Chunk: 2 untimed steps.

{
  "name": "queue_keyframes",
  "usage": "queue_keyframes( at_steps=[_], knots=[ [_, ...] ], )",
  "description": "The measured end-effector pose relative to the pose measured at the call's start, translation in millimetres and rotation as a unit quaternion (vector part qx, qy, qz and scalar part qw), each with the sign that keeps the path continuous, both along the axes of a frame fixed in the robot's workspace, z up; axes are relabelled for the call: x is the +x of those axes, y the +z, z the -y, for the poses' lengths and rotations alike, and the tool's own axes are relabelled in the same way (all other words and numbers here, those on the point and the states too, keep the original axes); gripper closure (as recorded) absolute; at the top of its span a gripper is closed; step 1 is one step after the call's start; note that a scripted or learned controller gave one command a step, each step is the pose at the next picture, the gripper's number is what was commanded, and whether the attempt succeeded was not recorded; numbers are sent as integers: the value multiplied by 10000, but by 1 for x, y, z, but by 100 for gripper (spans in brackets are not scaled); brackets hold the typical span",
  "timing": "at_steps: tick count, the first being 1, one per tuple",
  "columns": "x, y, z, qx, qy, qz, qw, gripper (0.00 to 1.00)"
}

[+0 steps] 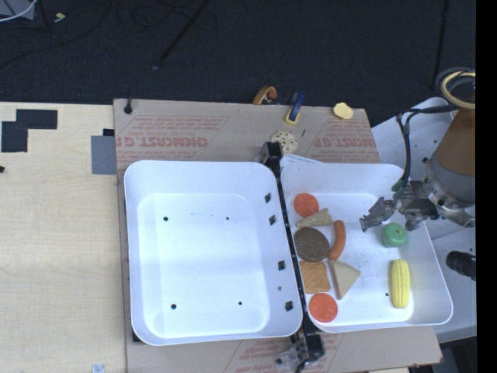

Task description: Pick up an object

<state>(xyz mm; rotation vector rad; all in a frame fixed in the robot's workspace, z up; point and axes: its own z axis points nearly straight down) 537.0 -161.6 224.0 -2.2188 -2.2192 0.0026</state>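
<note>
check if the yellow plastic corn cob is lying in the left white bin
No, the yellow plastic corn cob lies in the right white bin, near its right wall.

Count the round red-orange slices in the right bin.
2: one round red-orange slice at the far end of the food cluster, one at the right white bin's near edge. Others could lie hidden beneath the pile.

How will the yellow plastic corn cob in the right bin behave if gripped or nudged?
The yellow plastic corn cob looks rigid and probably light. Its rounded, elongated shape suggests it may roll sideways when nudged. Its glossy surface could slip; gripping across its narrow width seems safer.
</note>
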Motion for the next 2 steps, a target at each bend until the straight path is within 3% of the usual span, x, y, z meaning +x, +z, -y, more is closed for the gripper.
queue_keyframes(
  at_steps=[1,2],
  knots=[
    [10,-143,-17,-5,9,4,10000,0],
    [9,-127,-15,7,-25,-10,10000,100]
  ],
)
